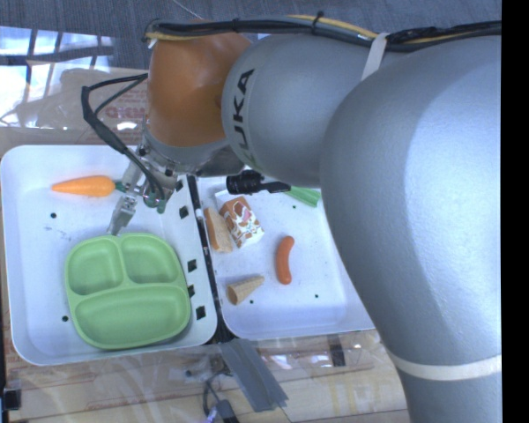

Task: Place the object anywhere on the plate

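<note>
A green divided plate (128, 291) lies in the front part of the left bin (26, 236). An orange carrot (84, 186) lies on the bin floor behind the plate, at the bin's back left. My gripper (122, 217) hangs just above the plate's back edge, to the right of the carrot's green end and apart from it. I see nothing held in it.
The right bin (326, 302) holds a small printed carton (240, 221), a breadstick (216, 229), an orange sausage (284, 259), a waffle cone (244, 287) and a green piece (305, 196) near the arm. The grey arm covers the right bin's back and right side.
</note>
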Motion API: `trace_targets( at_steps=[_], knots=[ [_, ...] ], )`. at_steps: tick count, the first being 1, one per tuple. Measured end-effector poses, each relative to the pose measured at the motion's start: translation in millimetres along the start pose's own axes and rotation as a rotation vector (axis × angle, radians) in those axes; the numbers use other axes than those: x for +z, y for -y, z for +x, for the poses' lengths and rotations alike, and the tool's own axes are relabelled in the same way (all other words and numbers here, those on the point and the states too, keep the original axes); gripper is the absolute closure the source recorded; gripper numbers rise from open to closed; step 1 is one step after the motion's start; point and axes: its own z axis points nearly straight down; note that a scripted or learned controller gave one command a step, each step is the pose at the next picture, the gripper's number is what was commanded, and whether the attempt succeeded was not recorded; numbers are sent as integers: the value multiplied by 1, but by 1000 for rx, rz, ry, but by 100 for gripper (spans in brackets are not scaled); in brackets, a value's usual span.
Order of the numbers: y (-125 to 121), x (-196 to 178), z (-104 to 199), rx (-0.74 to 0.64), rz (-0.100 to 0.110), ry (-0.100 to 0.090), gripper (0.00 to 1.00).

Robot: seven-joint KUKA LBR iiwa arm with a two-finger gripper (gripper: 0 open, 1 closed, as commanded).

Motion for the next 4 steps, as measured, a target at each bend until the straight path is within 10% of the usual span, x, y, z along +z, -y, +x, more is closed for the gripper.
trace_targets(
  at_steps=[4],
  knots=[
    [0,0,0,0,0,0,0]
  ],
)
